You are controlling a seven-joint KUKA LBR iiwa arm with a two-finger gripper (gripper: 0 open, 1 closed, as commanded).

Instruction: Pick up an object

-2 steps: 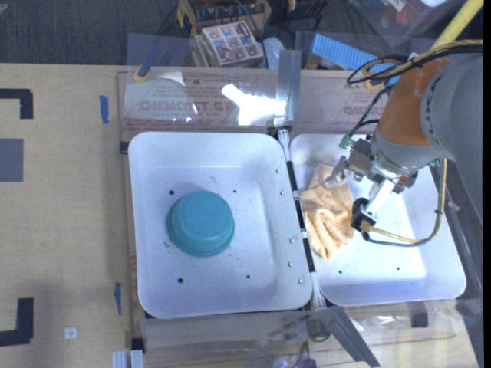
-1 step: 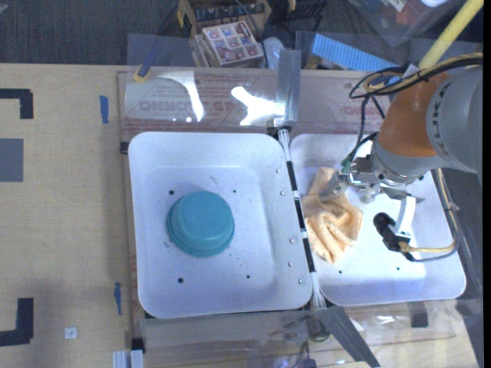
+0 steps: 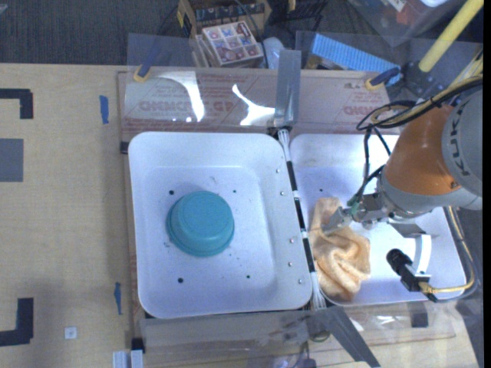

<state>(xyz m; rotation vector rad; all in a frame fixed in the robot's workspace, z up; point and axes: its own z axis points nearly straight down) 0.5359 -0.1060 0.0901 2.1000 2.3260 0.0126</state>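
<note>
The cloth, a crumpled orange-tan heap, lies in the right bin against its left wall. The hand sits at the cloth's upper edge, touching it; whether it is clenched or released I cannot tell. The arm reaches in from the right above that bin. A teal bowl rests upside down in the left bin, on the counter.

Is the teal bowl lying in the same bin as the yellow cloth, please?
No, the teal bowl sits in the left bin, while the yellow cloth lies in the right bin.
</note>
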